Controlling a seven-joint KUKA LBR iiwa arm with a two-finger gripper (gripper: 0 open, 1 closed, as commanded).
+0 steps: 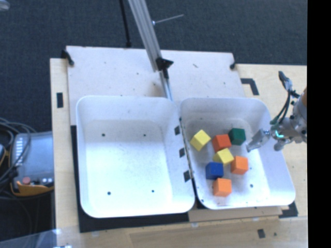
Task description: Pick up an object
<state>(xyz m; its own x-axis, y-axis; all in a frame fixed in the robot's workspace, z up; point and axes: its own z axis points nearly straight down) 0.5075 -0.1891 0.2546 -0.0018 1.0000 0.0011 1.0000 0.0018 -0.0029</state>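
Blocks (223, 158), 7 in all, are clustered in the right bin (276, 187), within reach for picking, while the gripper (268, 140) is poised just beside them, its fingers spread and nothing held between them.

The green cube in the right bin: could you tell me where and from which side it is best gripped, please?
Probably come from above and close on the green cube's near and far side faces. Its right side is open, but the red-orange cube crowds its left. The gripper hovers just to its right.
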